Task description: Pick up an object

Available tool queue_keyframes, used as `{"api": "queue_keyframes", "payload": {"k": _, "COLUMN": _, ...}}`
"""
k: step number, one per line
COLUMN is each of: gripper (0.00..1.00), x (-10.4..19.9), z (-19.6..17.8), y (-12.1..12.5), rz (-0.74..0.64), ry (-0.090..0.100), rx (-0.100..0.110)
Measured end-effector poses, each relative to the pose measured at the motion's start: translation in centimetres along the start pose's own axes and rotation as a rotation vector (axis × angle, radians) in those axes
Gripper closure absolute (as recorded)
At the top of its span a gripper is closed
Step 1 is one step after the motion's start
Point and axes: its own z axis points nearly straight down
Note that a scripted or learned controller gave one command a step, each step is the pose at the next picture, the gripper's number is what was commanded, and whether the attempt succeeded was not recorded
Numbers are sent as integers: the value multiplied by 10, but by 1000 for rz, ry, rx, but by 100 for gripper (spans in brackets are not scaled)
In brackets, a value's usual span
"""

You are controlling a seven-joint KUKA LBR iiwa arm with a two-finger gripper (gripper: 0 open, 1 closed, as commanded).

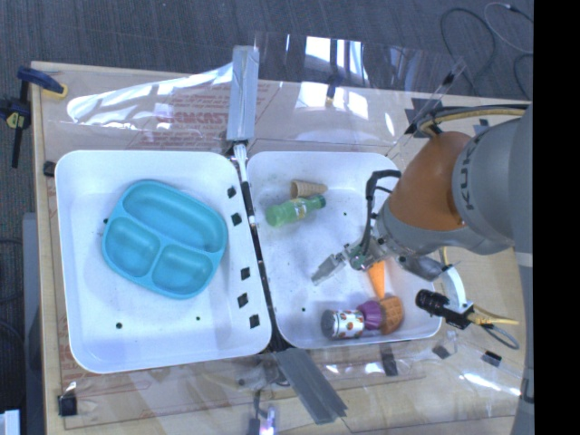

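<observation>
Camera view, from above at a slant: two shallow white bins sit side by side on the bench. The left bin [82,333] contains a blue divided plate [165,238], lying flat toward its centre. The right bin [272,166] contains several loose items. A green bottle [294,210] lies on its side in the upper part, with a small brown cone-shaped piece [307,188] just beside it, nearer the far wall. Along the near wall lie a small can [344,323], a purple item [371,314] touching it, and a tan brush-like item [392,310] at the right end of that row. An orange carrot-shaped piece [377,277] lies between that row and the arm's wrist.

The arm enters from the right, orange band uppermost. The gripper [331,266] is low over the middle of the right bin, fingers spread apart with nothing between them. It stands near the carrot-shaped piece and well apart from the bottle
</observation>
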Motion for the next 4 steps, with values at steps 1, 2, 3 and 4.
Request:
{"api": "queue_keyframes", "payload": {"k": 1, "gripper": 0, "x": -30, "z": -49, "y": 72, "rz": 8, "ry": -3, "rx": -3}}
{"api": "queue_keyframes", "payload": {"k": 2, "gripper": 0, "x": -52, "z": 8, "y": 126, "rz": 7, "ry": -2, "rx": -1}}
{"api": "queue_keyframes", "payload": {"k": 3, "gripper": 0, "x": -29, "z": -49, "y": 85, "rz": -88, "ry": -2, "rx": -1}}
{"api": "queue_keyframes", "payload": {"k": 4, "gripper": 0, "x": 28, "z": 9, "y": 112, "rz": -157, "ry": -2, "rx": 1}}
